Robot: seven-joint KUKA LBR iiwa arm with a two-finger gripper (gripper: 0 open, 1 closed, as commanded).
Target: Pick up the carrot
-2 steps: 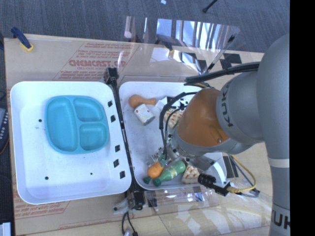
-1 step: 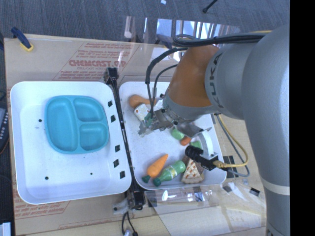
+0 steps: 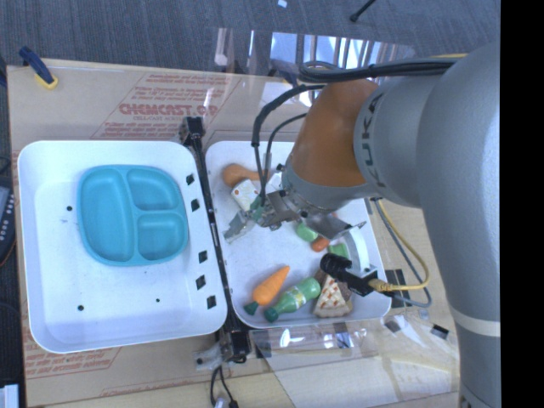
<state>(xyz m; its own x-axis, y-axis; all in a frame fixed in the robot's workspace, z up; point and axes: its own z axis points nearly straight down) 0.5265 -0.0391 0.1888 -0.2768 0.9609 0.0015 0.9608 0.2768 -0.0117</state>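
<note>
Hovering low in the right bin (image 3: 223, 228), my gripper (image 3: 242, 222) sits near its left wall; whether it is spread or closed, I cannot tell. Well below it the carrot (image 3: 271, 285) lies untouched beside a green bottle (image 3: 293, 301), while the left bin (image 3: 34, 253) carries a blue divided tray (image 3: 133, 212)

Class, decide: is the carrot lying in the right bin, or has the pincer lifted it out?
Lying in the bin. The carrot rests on the right bin floor beside a green bottle, apart from the pincer.
</note>
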